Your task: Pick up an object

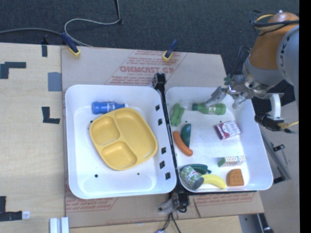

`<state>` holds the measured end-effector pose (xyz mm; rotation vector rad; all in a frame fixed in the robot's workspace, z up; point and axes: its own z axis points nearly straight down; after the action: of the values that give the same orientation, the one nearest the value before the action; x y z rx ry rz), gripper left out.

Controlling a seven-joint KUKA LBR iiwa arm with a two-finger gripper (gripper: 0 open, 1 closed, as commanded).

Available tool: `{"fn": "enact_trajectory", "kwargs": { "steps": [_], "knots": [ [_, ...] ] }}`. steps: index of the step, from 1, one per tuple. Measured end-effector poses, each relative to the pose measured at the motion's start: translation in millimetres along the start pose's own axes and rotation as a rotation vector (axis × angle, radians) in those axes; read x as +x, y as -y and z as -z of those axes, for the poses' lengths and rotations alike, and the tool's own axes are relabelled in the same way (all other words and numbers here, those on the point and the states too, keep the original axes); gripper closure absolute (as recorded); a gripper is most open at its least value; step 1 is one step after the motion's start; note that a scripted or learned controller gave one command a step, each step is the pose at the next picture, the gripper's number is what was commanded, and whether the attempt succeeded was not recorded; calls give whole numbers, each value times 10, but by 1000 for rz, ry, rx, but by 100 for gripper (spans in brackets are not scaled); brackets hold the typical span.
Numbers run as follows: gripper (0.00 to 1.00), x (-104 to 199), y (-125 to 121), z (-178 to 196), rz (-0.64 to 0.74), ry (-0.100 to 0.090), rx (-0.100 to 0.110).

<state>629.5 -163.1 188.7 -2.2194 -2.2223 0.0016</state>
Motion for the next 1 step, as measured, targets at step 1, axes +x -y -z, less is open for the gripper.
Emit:
{"fn": "enact_trajectory", "kwargs": {
  "steps": [1],
  "knots": [
    [0, -544, 546, -835, -1, 1, -2]
  ]
}}
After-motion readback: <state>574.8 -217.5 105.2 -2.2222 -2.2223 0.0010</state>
